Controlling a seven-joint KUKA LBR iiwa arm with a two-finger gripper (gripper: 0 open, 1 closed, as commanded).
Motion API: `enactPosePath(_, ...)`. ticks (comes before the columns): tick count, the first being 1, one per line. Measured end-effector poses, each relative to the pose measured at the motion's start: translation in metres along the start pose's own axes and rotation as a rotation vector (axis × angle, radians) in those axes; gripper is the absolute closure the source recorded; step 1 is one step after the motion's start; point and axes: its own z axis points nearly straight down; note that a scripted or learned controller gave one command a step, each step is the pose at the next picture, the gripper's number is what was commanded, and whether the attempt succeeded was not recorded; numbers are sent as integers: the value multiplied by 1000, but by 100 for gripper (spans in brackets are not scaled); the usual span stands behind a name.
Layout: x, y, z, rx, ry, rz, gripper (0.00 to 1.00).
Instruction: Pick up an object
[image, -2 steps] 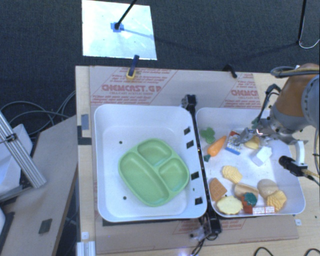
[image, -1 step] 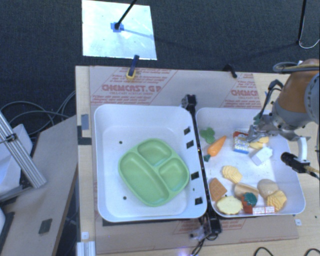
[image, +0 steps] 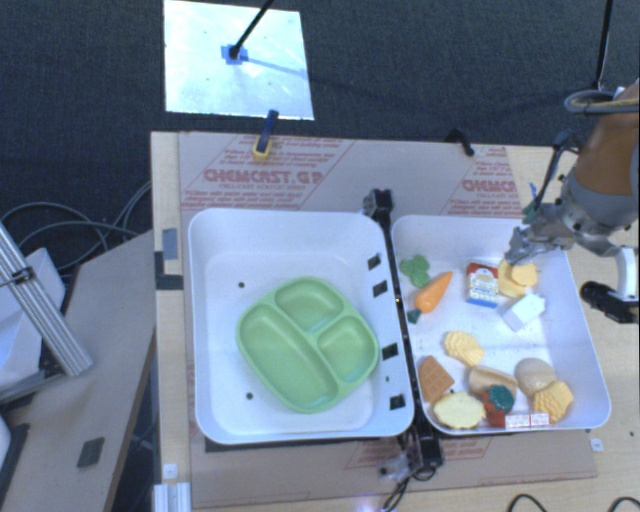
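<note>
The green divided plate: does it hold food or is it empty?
Empty. The green divided plate shows three bare compartments; the toy food lies in the right bin.

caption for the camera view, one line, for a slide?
KUKA gripper poised over yellow toy food in right bin; green divided plate sits in left bin.

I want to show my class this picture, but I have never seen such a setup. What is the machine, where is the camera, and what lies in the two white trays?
The camera looks down from above a bench. The grey and orange robot arm reaches in from the right, and its gripper hangs over the right bin, close to a yellow toy piece. That bin holds toy food: a carrot, a small carton, corn and more. The left bin holds a green divided plate. Whether the gripper holds anything cannot be made out.
</note>
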Motion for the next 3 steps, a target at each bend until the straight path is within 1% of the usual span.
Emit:
enactPosePath(1,0,2,-55,0,0,0,100)
enactPosePath(2,48,9,-48,5,3,-3,100)
enactPosePath(3,109,8,-47,7,4,-4,100)
